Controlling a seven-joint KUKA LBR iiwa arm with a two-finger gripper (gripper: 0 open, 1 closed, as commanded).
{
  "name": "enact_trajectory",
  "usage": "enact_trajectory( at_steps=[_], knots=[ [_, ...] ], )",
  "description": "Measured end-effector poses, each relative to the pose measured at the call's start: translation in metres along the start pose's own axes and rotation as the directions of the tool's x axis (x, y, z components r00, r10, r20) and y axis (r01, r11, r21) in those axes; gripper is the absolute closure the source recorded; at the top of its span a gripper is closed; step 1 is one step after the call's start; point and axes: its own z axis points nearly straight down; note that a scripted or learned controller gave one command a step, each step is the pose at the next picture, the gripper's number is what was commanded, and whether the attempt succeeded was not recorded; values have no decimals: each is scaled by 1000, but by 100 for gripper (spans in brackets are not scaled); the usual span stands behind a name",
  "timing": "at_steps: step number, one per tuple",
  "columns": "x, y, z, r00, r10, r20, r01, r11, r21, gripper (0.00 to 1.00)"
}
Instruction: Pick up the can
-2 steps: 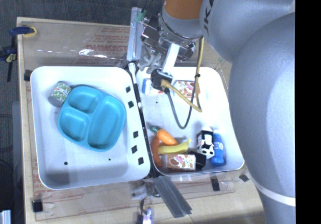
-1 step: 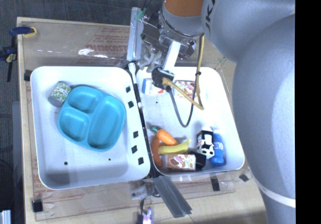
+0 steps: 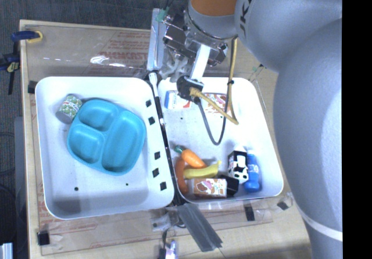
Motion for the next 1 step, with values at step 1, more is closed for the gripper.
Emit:
enact_trajectory(
  at_steps=[1],
  knots=[
    [2,-1,-8,1000,-12,3,12,1000,4,100]
  ],
)
